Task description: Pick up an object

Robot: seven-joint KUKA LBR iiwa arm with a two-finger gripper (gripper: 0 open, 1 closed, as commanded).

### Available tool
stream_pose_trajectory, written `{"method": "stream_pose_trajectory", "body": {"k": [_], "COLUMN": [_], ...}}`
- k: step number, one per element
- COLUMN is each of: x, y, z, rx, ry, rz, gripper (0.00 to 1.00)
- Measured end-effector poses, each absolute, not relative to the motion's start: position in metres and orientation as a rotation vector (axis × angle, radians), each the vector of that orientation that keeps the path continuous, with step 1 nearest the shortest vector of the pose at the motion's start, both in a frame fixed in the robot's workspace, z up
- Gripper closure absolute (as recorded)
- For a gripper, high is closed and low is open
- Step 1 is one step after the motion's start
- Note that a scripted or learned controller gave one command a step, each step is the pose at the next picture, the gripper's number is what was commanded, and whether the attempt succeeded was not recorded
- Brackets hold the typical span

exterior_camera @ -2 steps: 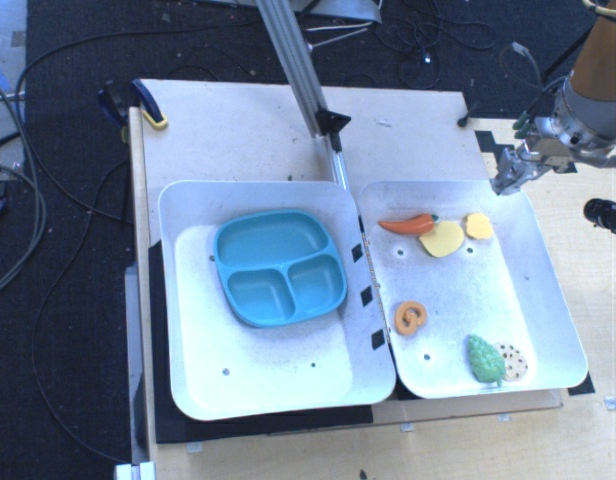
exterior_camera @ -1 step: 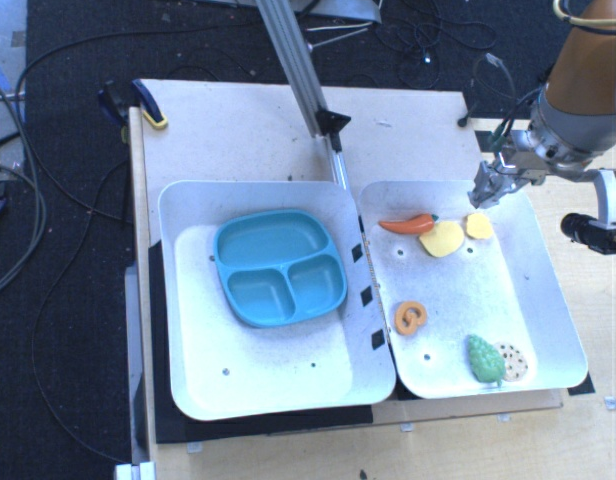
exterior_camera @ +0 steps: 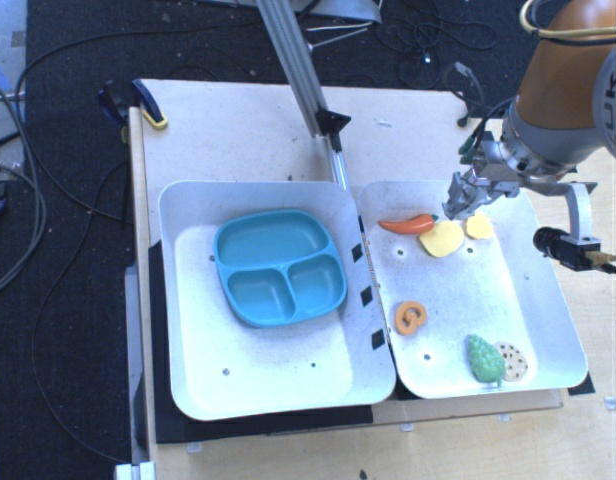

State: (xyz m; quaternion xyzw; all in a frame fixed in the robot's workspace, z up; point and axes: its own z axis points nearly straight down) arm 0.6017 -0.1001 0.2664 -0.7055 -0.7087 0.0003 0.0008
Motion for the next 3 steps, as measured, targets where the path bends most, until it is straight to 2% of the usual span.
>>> {"method": "stream_pose_trajectory", "body": {"k": [3], "x": [0.546], "y": [0.061], "z": [0.228], "rx": [-2.214], "ry": [-2.226], "rz": [0.002], "gripper": [1.00]}}
